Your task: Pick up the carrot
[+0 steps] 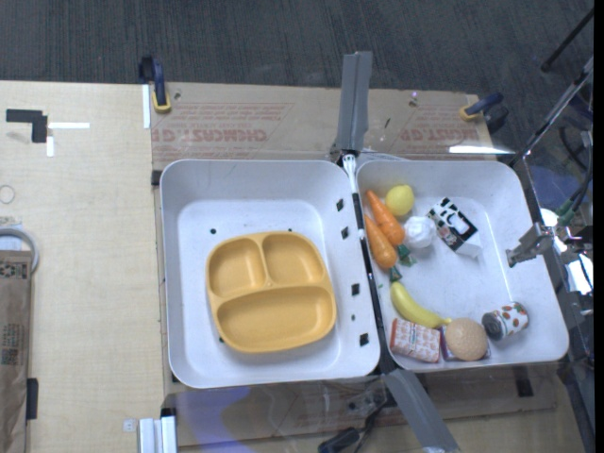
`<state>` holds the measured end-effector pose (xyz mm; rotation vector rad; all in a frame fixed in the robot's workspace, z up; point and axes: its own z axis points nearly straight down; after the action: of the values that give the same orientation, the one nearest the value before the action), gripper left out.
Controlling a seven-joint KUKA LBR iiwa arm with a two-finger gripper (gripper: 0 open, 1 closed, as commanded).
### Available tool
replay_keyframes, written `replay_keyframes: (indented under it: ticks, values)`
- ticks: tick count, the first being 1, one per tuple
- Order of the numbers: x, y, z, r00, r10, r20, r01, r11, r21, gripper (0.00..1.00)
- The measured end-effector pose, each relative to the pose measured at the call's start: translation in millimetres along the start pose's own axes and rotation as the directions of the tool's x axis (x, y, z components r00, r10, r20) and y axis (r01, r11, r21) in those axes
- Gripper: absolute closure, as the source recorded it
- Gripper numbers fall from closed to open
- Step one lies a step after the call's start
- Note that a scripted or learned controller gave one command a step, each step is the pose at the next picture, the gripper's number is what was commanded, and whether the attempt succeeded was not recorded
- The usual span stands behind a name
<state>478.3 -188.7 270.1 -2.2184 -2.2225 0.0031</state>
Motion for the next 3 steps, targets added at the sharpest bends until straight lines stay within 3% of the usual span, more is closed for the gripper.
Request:
replay_keyframes:
  ticks: [1, 2, 3]
  values:
    - [99, 51, 80, 0.999, -0.034, 0.000, 0.034, 0.999, 0.002, 0.00]
    - [23, 11, 180, 1.000, 0.022, -0.002, -0.022, 1.000, 0.001, 0.00]
    - [-27, 25, 178, 0.884, -0.468, 0.001, 0.468, 0.884, -0.003, 0.00]
